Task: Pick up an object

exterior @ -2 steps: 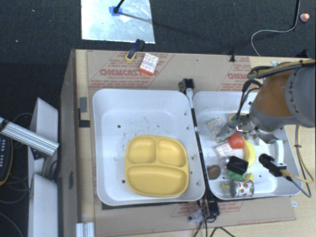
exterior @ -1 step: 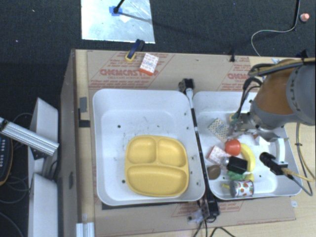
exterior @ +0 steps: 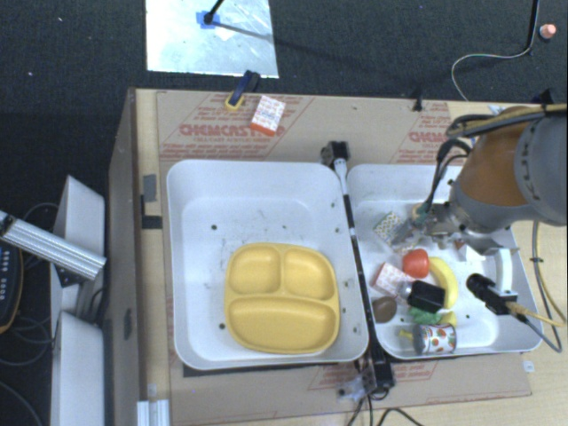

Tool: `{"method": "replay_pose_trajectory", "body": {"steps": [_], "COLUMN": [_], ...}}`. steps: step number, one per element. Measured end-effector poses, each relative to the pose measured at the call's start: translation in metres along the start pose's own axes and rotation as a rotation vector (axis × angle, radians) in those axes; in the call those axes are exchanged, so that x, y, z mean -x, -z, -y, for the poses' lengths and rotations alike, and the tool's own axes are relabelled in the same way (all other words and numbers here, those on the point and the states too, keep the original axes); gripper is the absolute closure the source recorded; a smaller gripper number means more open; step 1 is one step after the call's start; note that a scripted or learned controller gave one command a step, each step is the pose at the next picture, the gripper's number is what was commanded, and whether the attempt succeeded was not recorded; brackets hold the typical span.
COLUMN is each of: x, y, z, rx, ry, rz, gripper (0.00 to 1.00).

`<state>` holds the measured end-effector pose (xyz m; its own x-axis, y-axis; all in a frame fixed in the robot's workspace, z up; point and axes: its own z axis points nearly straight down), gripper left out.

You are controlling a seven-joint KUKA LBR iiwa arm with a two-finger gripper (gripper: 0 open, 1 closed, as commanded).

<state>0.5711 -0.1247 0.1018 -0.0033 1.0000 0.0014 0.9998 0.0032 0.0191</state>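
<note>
Markings: "CHEMCAST" in red on the brown board (exterior: 302,118) behind the left bin. More red lettering at the board's rear right, not fully legible. No readable text on the red-and-white box (exterior: 267,114) or on the can's patterned label, both too small.

Count, bench:
- Two white bins, side by side: left bin (exterior: 200,238), right bin (exterior: 515,331).
- One red-and-white box on the board behind the left bin.
- One yellow-and-dark item (exterior: 240,90) at the board's rear edge, kind not determinable.

Count, left bin:
- One yellow plate (exterior: 282,295) with three compartments, lying flat toward the front.

Count, right bin, seven loose items, all candidates for picking:
- One red round item (exterior: 415,262), near the middle.
- One banana (exterior: 445,280), just beside the red item and curving forward.
- One black block (exterior: 426,296), touching the banana.
- One can (exterior: 433,337), on its side at the front.
- One brown round item (exterior: 383,309), near the dividing wall.
- One pink-and-white packet (exterior: 390,278), between the brown item and the red item.
- One patterned packet (exterior: 387,226), toward the rear.

Arm: grey with orange band (exterior: 497,176), reaching in from the right over the right bin. Gripper (exterior: 426,227) low over the rear half of that bin, just beside the patterned packet and just behind the red round item. Jaw opening: cannot tell from this angle. Hold on any item: cannot tell.
</note>
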Motion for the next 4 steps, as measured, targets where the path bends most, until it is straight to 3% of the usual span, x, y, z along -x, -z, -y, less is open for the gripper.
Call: {"method": "replay_pose_trajectory", "body": {"steps": [1,2,3,4], "x": [-0.018,-0.004,-0.003,-0.013], "y": [-0.017,-0.017,-0.017,-0.017], "z": [0.052,0.01,0.039,-0.006], "rx": [-0.019,-0.017,-0.018,-0.017], "ry": [-0.003,-0.001,-0.002,0.0], "rz": [0.001,0.002,0.002,0.002], "gripper": [0.0,0.0,0.0,0.0]}}
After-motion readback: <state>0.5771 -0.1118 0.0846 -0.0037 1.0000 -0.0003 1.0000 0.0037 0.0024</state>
